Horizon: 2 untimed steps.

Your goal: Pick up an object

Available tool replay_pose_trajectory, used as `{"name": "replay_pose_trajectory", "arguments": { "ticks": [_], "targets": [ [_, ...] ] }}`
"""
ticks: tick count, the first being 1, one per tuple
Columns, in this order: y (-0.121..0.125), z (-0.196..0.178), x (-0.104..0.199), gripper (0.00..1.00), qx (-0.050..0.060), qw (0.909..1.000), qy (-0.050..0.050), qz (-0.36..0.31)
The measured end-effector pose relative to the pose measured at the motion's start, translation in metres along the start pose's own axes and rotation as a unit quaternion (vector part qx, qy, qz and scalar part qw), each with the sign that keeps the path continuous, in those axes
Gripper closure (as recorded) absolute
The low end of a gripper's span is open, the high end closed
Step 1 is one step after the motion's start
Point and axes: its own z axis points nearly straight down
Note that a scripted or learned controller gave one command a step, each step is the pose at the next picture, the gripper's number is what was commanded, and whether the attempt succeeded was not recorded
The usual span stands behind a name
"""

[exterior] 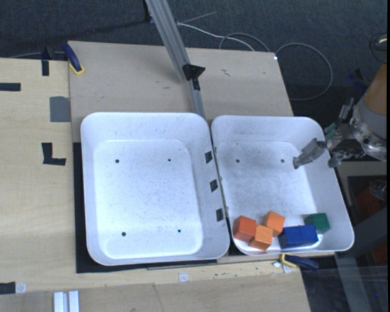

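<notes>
Blocks sit bunched in the right bin [283, 132], down at its 6 o'clock edge, pressed against the near wall. Three orange blocks [259, 229] crowd together at the left of the bunch, touching one another. Just to their right lies a blue block [299, 236], the widest of the lot, and at its 1 o'clock sits a small green block [320, 221], close against it. None of them is lifted; all rest on the bin floor.

Reaching in from 3 o'clock, the arm [377, 109] stops over the right bin's far right rim. Its gripper [310, 153] points toward the bin's middle, well apart from the blocks, which lie off at its 6 o'clock. One grey finger tip shows clearly against the white floor, but from here I cannot tell how wide the fingers stand. Nothing shows between them.

At 9 o'clock from the right bin is the left bin [143, 125], the two touching along their shared rim. Both rest on the pale counter [26, 142]. A metal rail [172, 38] slants down from 12 o'clock and ends at the join between the bins.
</notes>
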Motion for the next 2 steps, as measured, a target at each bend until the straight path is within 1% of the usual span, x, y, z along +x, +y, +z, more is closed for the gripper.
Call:
{"name": "replay_pose_trajectory", "arguments": {
  "ticks": [1,2],
  "targets": [
    [0.001,-0.014,0.068,0.0,0.0,1.0,0.001,-0.003],
    [0.035,-0.055,0.084,0.0,-0.003,1.0,0.0,-0.002]
  ]
}}
